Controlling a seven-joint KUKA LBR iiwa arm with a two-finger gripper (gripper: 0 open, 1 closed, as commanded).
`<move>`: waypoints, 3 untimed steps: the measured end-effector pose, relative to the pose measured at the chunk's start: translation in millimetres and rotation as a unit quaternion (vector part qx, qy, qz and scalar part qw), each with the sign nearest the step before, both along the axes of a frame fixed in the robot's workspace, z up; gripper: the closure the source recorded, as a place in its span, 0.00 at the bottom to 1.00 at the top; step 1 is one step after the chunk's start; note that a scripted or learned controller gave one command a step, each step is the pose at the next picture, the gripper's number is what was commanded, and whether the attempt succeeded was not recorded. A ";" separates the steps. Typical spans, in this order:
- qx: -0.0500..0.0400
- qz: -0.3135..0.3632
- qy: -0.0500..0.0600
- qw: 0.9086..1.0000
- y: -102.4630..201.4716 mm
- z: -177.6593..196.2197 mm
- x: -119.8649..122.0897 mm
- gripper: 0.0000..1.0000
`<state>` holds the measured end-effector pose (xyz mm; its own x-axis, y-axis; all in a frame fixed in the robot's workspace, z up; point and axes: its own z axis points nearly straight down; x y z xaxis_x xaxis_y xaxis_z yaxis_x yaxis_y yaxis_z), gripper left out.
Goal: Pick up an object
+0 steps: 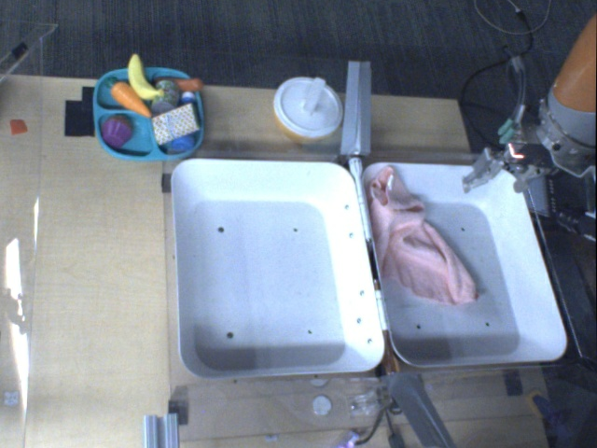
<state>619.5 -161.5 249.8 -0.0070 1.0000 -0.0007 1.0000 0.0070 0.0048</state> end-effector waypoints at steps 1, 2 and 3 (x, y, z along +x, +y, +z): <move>0.000 0.034 0.001 0.999 32.4 -138.3 -26.2 0.00; -0.001 0.045 -0.005 0.999 33.6 -159.3 -44.0 0.00; -0.003 0.160 -0.003 0.987 -43.7 -111.8 -10.8 0.00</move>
